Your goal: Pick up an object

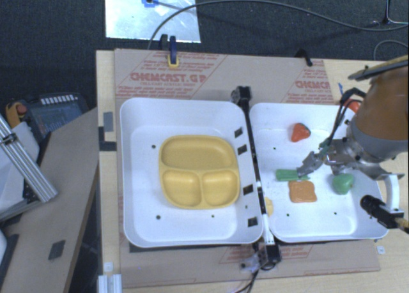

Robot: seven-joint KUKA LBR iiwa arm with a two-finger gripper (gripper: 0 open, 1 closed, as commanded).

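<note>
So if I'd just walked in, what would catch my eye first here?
Probably the yellow divided tray, sitting alone in the left bin. Next, the grey and orange arm leaning in from the right over the right bin, its gripper low beside a green piece, an orange slab and a red-orange piece.

grey arm, broad orange band above wrist, metallic two-finger gripper.
</note>
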